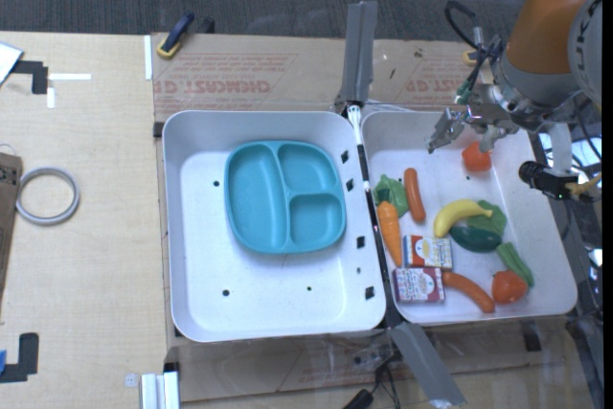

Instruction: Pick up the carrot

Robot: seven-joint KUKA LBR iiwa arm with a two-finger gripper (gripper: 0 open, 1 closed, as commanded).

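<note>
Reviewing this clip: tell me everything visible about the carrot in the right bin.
The carrot is a toy-like, smooth plastic-looking piece: an orange tapered body with a green leafy top. It lies flat on the floor of the right bin, close along the left wall, leafy end toward the far side and the tip pointing at the near side. Its tip end lies against a small red-and-white carton. A sausage lies just to its right. The tool is off at the bin's far edge, apart from it.

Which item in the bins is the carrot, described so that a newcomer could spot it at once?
Look in the right-hand white bin, the one crowded with toy food. Along its left wall, beside the divider, lies the carrot, lengthwise below a green leafy piece. It is a tapered orange cone, unlike the round-ended sausage to its right and the box near its tip.
</note>
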